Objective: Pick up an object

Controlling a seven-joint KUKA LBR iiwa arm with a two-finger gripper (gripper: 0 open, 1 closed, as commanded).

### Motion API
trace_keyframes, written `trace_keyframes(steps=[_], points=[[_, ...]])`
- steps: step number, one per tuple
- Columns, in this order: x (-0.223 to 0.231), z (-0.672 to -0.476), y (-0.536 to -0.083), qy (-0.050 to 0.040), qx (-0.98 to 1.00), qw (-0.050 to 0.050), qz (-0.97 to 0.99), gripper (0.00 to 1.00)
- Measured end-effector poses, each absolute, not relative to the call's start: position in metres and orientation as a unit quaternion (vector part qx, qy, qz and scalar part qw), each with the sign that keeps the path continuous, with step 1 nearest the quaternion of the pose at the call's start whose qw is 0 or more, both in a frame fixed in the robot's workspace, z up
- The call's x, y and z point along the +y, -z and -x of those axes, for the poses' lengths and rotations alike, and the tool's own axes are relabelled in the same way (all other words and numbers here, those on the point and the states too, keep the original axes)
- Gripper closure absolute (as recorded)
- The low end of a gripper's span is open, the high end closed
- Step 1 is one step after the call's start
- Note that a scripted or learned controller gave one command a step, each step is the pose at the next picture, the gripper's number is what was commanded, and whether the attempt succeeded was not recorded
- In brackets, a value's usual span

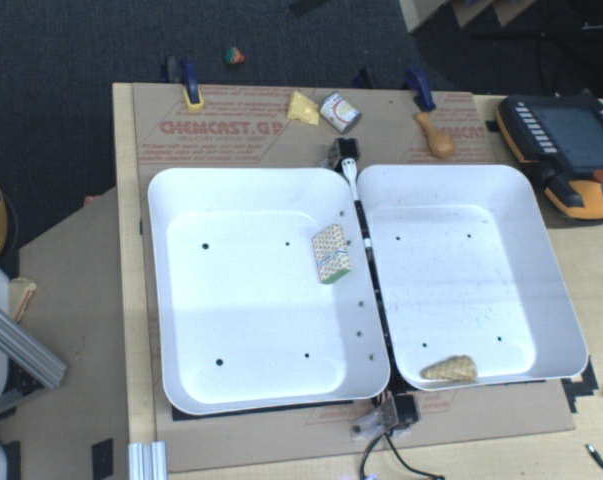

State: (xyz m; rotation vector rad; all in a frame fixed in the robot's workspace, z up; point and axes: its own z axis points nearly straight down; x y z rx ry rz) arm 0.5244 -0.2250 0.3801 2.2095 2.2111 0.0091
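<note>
Robot hardware in frame is the control pendant (566,138) by the right edge: black casing with rounded corners, dark grey screen (579,133) across most of its face, a row of small pale keys (526,120) down its left side, and an orange-yellow section at the lower right corner.

Smooth white plastic bins (171,298); matt brown cardboard (131,168) beneath.
</note>
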Motion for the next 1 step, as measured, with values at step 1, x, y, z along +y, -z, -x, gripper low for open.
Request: trace_keyframes(steps=[1], points=[[-0.0835,-0.5016,-0.3849,-0.0008,0.711,-0.002,-0.703,1.0]])
